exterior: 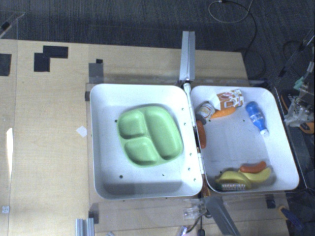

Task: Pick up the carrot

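The carrot [224, 113] is a short orange tapered piece lying at the back left of the right bin [275, 146]. It rests between a small can [204, 111] and a white and orange carton [230, 100]. My gripper [297, 113] is a grey metal shape at the far right of the view, just outside the right bin's right wall. It sits well to the right of the carrot and holds nothing that I can see.
A blue bottle [256, 117] lies right of the carrot. A red-orange sausage-like piece [201, 133] hugs the bin's left wall. A banana [243, 177] and a red sausage [252, 168] lie at the front. The left bin [103, 171] holds a green divided plate [149, 135].
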Tool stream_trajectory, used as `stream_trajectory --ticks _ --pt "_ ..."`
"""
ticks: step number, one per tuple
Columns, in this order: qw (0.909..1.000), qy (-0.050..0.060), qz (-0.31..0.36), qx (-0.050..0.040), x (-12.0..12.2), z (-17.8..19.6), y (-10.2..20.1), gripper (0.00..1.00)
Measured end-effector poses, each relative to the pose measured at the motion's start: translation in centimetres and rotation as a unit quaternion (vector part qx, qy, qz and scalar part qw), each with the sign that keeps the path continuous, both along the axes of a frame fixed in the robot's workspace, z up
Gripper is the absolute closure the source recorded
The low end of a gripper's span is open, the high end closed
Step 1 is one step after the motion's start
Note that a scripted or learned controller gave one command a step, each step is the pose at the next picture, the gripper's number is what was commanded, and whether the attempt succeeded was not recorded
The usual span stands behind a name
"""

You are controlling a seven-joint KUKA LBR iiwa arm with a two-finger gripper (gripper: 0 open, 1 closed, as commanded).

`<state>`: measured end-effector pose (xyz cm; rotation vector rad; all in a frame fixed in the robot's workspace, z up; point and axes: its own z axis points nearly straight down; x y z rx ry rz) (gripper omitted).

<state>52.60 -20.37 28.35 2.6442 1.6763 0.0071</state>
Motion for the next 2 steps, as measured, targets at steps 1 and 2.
stream_trajectory --ticks 1,2 --pt "1.0000 -0.002 0.005 -0.0013 0.2 1.1 0.1 1.00" --pt "0.9797 0.003 -0.200 0.0036 1.2 2.8 1.7 1.00"
